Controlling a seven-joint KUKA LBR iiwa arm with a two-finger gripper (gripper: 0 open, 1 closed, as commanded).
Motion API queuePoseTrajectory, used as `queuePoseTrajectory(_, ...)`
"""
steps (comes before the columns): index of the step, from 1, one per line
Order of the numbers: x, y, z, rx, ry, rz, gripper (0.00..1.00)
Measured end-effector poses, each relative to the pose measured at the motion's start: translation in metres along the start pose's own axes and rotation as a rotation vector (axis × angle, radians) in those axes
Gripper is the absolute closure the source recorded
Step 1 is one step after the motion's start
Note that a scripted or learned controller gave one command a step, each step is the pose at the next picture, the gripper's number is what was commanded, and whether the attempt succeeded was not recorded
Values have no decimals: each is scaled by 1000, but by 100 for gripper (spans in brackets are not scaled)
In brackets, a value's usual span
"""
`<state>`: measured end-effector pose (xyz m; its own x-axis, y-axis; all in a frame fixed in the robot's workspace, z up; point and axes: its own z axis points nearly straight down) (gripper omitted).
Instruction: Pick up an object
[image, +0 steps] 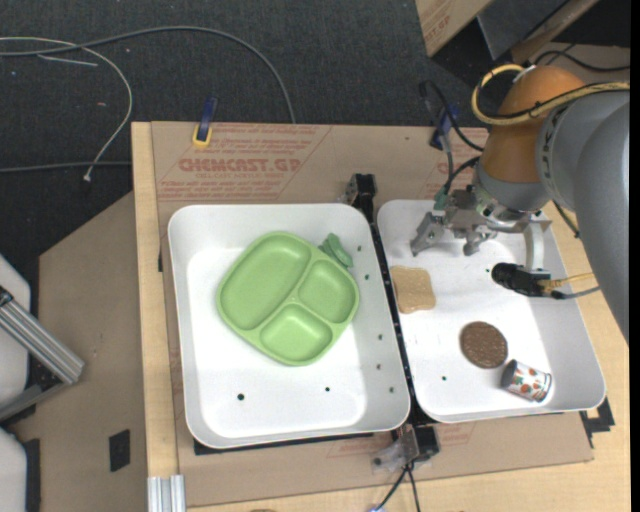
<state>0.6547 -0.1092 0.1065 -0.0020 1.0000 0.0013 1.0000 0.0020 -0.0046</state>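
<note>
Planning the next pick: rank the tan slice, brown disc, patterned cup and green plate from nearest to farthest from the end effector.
From the end effector:
1. Tan slice, right bin's left edge.
2. Brown disc, right bin's middle.
3. Green plate, left bin, and patterned cup, right bin's near corner: too close to call.

The end effector (447, 232) hangs in the right bin (575, 345); toast (412, 289) lies just before it, cookie (484, 343) and cup (526, 380) further before, plate (288, 297) left.
</note>
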Motion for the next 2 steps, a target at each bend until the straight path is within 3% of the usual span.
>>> queuePoseTrajectory(1,1,0,22,0,0,0,0)
queuePoseTrajectory(2,1,1,9,-5,0,0,100)
